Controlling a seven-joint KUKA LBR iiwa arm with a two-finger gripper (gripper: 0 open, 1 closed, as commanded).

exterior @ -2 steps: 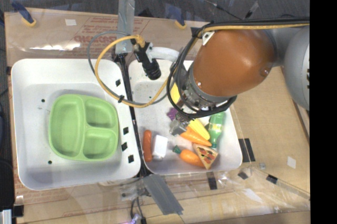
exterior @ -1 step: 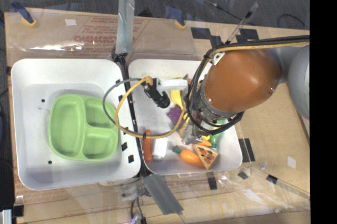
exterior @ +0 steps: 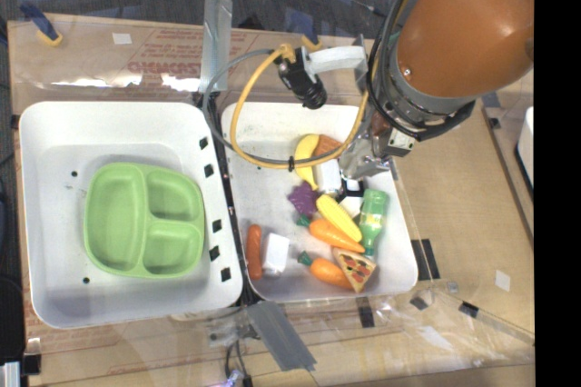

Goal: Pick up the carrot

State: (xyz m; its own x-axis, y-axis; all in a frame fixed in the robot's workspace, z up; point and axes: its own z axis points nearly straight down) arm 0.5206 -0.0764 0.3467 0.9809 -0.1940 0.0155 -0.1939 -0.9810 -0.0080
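Two orange carrot-like pieces lie in the right bin [exterior: 272, 126]. One carrot [exterior: 334, 234] rests slantwise under a yellow piece [exterior: 337, 213]; the other [exterior: 325, 272], with a green stub at its left end, lies near the front wall beside a pizza slice [exterior: 357, 269]. My gripper [exterior: 356, 172] hangs below the orange-banded wrist over the bin's right middle, above and slightly right of the upper carrot. Nothing shows between it and either carrot.
Also in the right bin are purple grapes [exterior: 302, 202], a green bottle [exterior: 372, 217], a red sausage [exterior: 254, 251], a white block [exterior: 275, 253] and a yellow-orange fruit [exterior: 313, 149]. The left bin [exterior: 54, 131] holds a green divided plate [exterior: 142, 219]. A yellow cable [exterior: 238, 108] loops over the bin's back.
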